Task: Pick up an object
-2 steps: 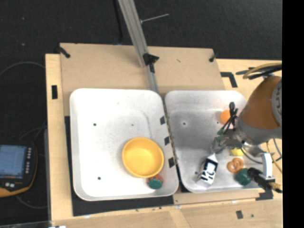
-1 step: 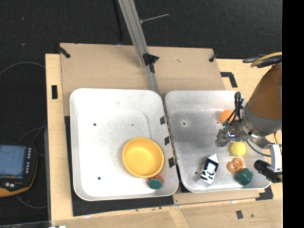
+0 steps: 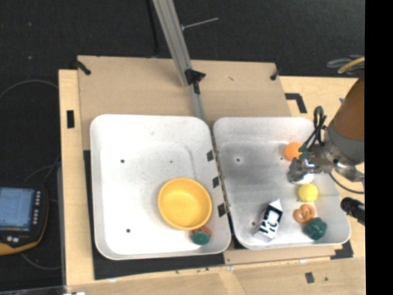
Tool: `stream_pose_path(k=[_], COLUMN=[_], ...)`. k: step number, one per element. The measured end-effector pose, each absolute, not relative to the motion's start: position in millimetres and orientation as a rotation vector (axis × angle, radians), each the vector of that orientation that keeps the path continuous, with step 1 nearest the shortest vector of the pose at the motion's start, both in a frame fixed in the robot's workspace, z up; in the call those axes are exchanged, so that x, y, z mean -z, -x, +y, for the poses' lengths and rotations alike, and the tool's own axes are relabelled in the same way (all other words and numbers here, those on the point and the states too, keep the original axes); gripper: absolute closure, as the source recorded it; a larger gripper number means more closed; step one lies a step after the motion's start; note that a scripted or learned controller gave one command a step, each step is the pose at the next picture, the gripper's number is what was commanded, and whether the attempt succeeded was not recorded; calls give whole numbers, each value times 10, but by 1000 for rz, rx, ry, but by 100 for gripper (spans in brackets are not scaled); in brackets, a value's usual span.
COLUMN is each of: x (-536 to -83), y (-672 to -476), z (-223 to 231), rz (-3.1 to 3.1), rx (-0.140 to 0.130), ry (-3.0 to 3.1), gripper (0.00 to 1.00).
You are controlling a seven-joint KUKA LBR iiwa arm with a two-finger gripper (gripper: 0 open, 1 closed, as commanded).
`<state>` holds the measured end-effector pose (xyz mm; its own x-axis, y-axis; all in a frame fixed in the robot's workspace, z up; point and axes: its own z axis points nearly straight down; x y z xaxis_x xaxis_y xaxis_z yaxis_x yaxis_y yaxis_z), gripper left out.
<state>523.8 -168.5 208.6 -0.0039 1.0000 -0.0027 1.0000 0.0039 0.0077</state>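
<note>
So the arm (image 3: 347, 118) comes in from the right, orange band showing, and the pincer (image 3: 301, 171) is down inside the right bin (image 3: 258, 134), over near its right side. It's a small metallic blob from up here, and honestly I can't tell whether it's released or clenched on anything.

Closest thing to it is an orange ball (image 3: 292, 150), small, round, bright orange, sitting just up and left of the pincer, pretty much touching it from this angle. Just below the pincer is a yellow ball (image 3: 308, 193), pale lemon colour, also really close.

Rest of the right bin: an orange pretzel-ish ring (image 3: 304, 213) right under the yellow ball, a dark green lump (image 3: 316, 229) just below that near the bin's lower right corner, and a little black and white carton (image 3: 269, 220) lying tilted near the front edge, left of those two. The bin's middle and left part looks scuffed and grey.

Left bin (image 3: 135, 140) has a yellow bowl (image 3: 184, 203) sitting upright toward its lower right. Tucked at the bowl's lower edge is a small teal thing (image 3: 200, 236) with a bit of orange-red on it, too small to make out properly.

Both bins sit side by side on the tan desk (image 3: 233, 82), edges touching in the middle. A grey pole (image 3: 175, 35) slants up from the back of the desk.
</note>
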Motion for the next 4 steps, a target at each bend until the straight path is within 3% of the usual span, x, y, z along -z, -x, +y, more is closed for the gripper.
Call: stream_pose_path(k=[1,3,4], x=[-2629,-2383,-2496], y=[-5259,-5361,-5397], z=[-1699,-694,-165], rz=[2220,2229,2230], rx=[-6,-2,-6], ry=[-2211,-2214,-2211], gripper=[100,100,100])
